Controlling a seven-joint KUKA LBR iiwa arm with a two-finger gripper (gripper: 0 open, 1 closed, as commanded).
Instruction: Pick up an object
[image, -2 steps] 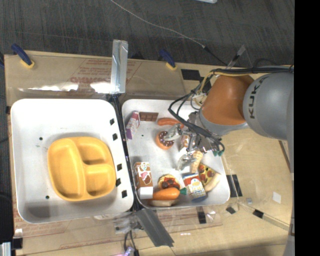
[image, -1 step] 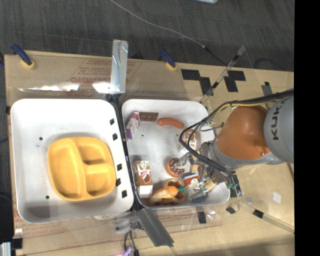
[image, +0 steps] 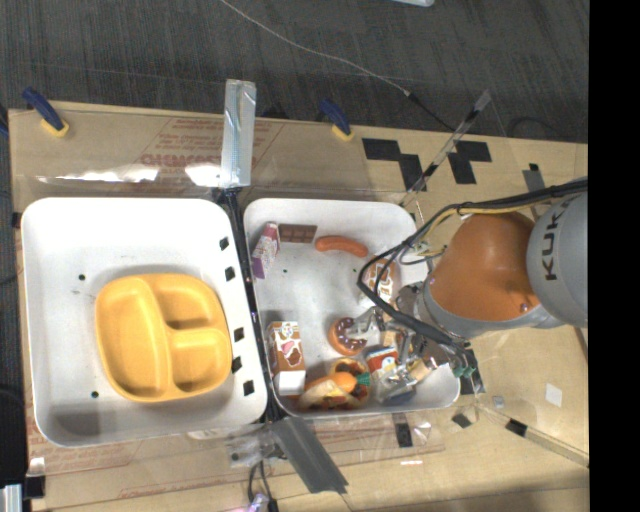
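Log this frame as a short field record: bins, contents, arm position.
left bin: holds a yellow divided tray
right bin: toy hot dog near the far wall, small purple carton and white carton along the left wall, donut mid-bin, mixed pile at the near wall
arm: over the right bin's near right corner
pincer: low among the pile, finger state unclear

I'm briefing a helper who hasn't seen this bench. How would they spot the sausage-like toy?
Look at the right-hand shallow white bin, the one the grey arm reaches into. Near its far rim lies a small orange-red sausage-shaped toy, beside a brown rectangular bar. It is the only long, rounded, reddish item there.
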